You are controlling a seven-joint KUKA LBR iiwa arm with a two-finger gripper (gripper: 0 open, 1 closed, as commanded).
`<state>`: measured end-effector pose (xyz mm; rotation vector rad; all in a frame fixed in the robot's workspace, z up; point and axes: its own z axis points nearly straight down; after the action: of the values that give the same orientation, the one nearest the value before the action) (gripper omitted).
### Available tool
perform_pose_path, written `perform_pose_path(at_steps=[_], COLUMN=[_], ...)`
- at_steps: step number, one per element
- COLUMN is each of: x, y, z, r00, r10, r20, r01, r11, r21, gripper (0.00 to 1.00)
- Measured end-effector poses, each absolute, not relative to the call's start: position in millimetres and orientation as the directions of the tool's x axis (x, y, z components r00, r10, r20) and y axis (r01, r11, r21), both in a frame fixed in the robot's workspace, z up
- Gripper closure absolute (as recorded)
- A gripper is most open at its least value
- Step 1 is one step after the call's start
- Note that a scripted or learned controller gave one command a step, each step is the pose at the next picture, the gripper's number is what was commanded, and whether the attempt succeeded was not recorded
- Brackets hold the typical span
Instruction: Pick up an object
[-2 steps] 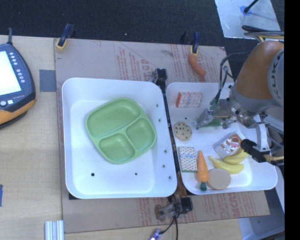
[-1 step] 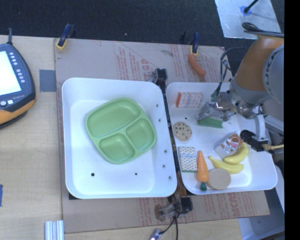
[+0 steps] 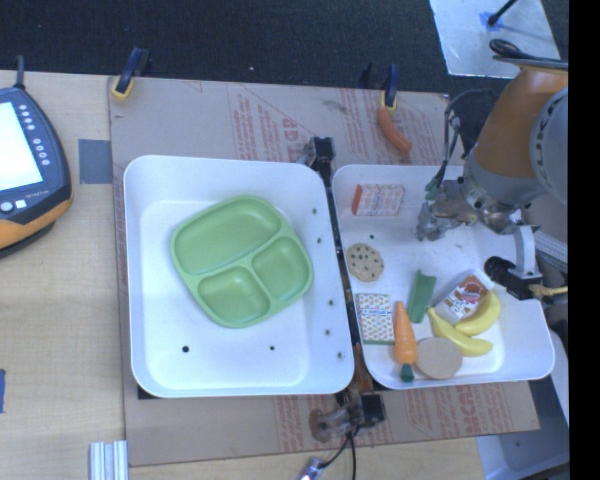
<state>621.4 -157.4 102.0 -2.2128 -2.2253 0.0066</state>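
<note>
My gripper [image 3: 435, 223] hangs low over the far part of the right bin [image 3: 525, 368], toward its right rim, and from this slant I cannot tell how it is set or whether it touches the floor. Nothing shows in its grasp. Just to its left, near the bin's far-left corner, lies a small orange-and-white packet [image 3: 378, 200]. Nearer the front, by the left rim, sits a round cookie [image 3: 364, 262], and in front of that a patterned card [image 3: 374, 318] with a carrot [image 3: 405, 336] lying beside it, its tip toward the front edge. A green strip [image 3: 421, 294] leans between the carrot and a banana [image 3: 470, 329] that curls around a small red-and-white pack [image 3: 464, 297]. A tan disc [image 3: 439, 358] rests at the front edge, touching the banana's end. The left bin [image 3: 140, 298] carries a green divided plate [image 3: 242, 260] around its middle. Left of the bins, at the bench's left edge, lies a handheld control pad [image 3: 15, 163].
</note>
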Motion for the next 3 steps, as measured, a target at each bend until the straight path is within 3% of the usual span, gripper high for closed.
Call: perform_pose_path(at_steps=[1, 2, 3], x=[621.4, 552.9, 529.2], y=[-157.4, -133.7, -116.7], z=[102.0, 91.2, 91.5], r00=[-0.006, -0.004, -0.004], r10=[1.0, 1.0, 1.0], r20=[-0.001, 0.0, 0.0], r01=[1.0, 1.0, 1.0], r11=[0.006, 0.004, 0.004], r21=[-0.006, -0.006, -0.005], gripper=[0.0, 0.0, 0.0])
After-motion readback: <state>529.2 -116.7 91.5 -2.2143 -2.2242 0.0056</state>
